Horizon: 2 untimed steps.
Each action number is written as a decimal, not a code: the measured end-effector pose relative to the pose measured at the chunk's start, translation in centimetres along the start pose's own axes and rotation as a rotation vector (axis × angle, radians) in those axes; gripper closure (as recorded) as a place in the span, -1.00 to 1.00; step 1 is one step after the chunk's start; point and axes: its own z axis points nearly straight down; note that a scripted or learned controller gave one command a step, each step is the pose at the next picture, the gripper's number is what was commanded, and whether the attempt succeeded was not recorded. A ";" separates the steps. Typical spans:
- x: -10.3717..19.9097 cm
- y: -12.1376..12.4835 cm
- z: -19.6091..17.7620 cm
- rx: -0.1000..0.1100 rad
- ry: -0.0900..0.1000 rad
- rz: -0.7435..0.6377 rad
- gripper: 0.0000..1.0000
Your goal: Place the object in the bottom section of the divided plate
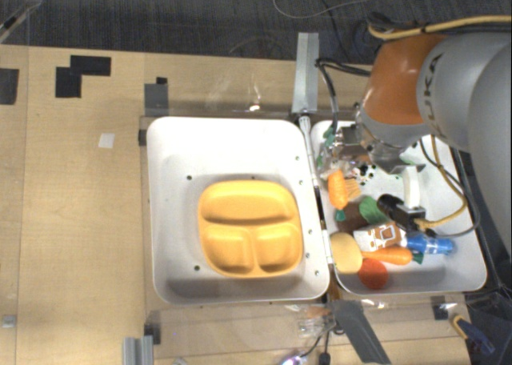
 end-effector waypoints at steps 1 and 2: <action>8.7 -0.7 -0.1 0.000 0.001 -0.315 1.00; 8.7 -0.7 -0.1 -0.001 0.001 -0.314 -1.00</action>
